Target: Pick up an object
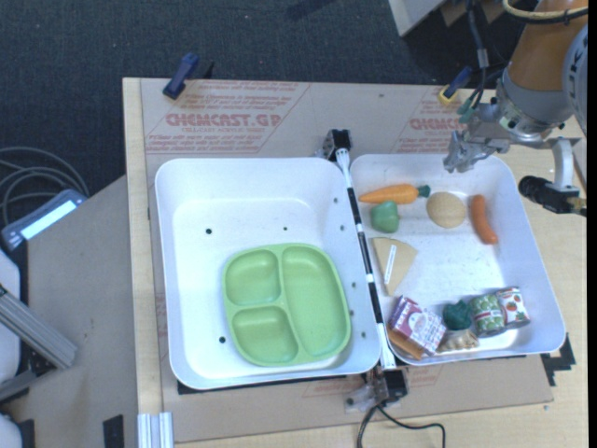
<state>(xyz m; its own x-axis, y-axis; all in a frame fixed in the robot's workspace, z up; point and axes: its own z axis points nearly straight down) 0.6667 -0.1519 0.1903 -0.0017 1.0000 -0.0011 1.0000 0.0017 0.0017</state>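
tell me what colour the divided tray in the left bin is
Light green; the three-compartment plastic tray shows best in the camera view.

Arm (546, 59): an orange band is seen above a grey wrist
Cables: black, looped beside the arm
Gripper (462, 154): grey metal, two slim fingers

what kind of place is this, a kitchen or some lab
Most likely a robotics lab bench, not a kitchen: a grey arm's gripper hangs over two shallow white bins, toy food such as an orange plastic carrot, and loose cables.
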